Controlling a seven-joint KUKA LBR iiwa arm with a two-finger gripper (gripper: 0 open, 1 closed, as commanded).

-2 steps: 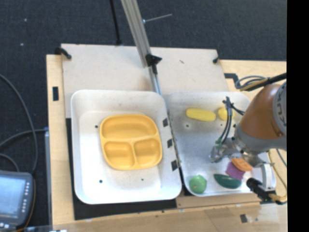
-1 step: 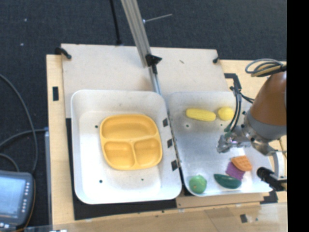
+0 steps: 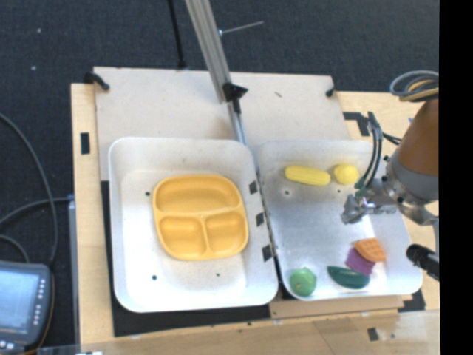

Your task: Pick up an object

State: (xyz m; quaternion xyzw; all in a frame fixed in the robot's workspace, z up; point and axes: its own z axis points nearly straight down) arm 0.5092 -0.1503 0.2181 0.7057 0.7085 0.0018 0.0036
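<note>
My gripper hangs over the right side of the right bin, its tip above bare bin floor. A yellow elongated toy and a yellow ball lie at the far side of that bin, above and left of the gripper. Below the gripper sit an orange piece on a purple piece. A dark green piece and a light green round one rest near the front rim. Nothing shows between the fingers.
The left bin holds a yellow divided plate. A slanted metal rail runs from the top down to the gap between the bins. A small screen sits at the lower left, off the bench.
</note>
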